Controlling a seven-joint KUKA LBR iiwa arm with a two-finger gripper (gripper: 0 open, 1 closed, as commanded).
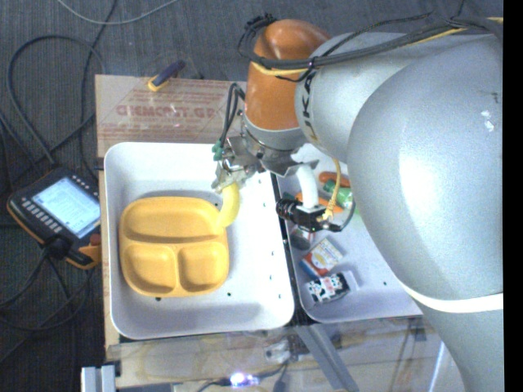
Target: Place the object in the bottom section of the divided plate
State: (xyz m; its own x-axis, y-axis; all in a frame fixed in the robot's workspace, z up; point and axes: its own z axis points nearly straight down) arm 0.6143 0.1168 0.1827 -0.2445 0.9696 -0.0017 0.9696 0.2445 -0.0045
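Arm (425,137) overhead | fingers (225,172) grip banana (231,204) | beside plate (173,243)

The yellow divided plate (173,250) looks like smooth moulded plastic with a dull sheen. It sits in the left shallow white bin (122,300), also smooth plastic, faintly glossy. The yellow banana-shaped object (230,205) at the plate's far right has a smooth, slightly shiny skin. The big grey arm casing (425,153) is satin-smooth, its orange band (278,80) glossier. Beyond the bins lies a matt brown cardboard sheet (155,113).
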